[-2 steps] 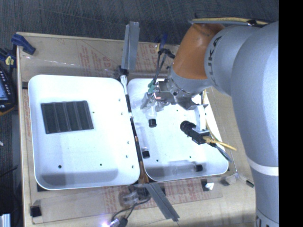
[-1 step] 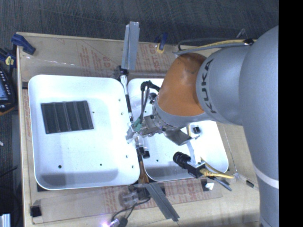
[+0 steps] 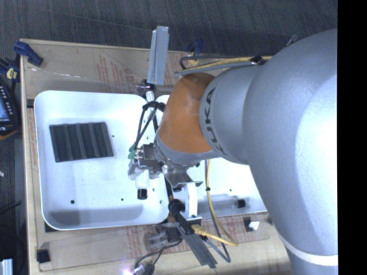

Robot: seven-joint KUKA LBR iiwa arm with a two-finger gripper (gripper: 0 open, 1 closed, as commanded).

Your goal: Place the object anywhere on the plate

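In the left bin [image 3: 86, 211], toward its far-left part: dark ribbed plate [image 3: 80, 141], long axis across the bin. Off to its right, near the bin's right wall: hand [image 3: 143, 171], grip state impossible to tell; object unidentifiable beneath it.

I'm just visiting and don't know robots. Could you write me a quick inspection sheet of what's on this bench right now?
Surface: wooden bench bearing two white bins; left bin in clear view, right bin mostly under the arm.
Job's things: dark ribbed plate lying flat in the left bin; small dark object on that bin's floor, apart from the plate.
Clutter: blue clamp at the bench's far left corner.
Grippers: gripper hangs over the left bin's right side, above the small object; its state is unclear.
Cables: black cables along the wrist; yellow cable trailing down.
Surroundings: dark carpet.
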